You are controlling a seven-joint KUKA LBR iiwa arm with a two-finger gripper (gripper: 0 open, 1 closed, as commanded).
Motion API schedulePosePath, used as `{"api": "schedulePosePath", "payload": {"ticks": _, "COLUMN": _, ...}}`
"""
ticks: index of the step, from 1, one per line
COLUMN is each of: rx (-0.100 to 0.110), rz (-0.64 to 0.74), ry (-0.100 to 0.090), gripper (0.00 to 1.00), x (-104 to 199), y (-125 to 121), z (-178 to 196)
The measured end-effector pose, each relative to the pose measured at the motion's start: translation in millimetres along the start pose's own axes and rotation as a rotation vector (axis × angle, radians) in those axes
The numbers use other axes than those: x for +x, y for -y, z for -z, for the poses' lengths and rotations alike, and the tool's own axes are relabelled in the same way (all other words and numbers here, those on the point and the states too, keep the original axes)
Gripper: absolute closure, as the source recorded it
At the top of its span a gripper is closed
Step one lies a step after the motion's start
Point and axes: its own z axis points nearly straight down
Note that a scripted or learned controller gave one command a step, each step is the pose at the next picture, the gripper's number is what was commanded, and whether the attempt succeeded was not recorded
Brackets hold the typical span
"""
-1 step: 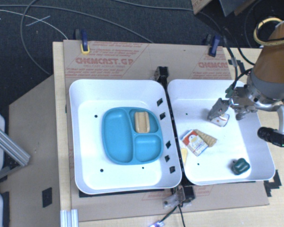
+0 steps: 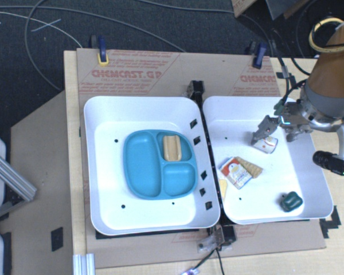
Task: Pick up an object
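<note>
My gripper (image 2: 277, 134) hangs over the back of the right bin (image 2: 309, 171), open, with nothing between its fingers. A small white and red object (image 2: 268, 145) lies on the bin floor just below the left finger (image 2: 262, 132). Nearer the middle of this bin lie a red and white packet (image 2: 236, 173) and a tan cracker (image 2: 253, 167) touching it. A dark green object (image 2: 290, 200) sits near the front right corner. In the left bin (image 2: 97, 153) a blue divided plate (image 2: 143, 165) holds a tan block (image 2: 172, 148) in its back right compartment.
A black divider with clips (image 2: 199, 148) runs between the two bins. Blue clamps (image 2: 103, 53) (image 2: 259, 55) hold the cardboard-covered bench at the back. Cables lie on the dark floor behind.
</note>
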Motion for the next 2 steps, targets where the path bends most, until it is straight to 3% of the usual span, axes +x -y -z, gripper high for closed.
{"api": "schedulePosePath", "payload": {"ticks": 2, "rx": 0.006, "rz": 0.000, "ry": -0.002, "gripper": 0.00, "x": 12, "y": -6, "z": -102}}
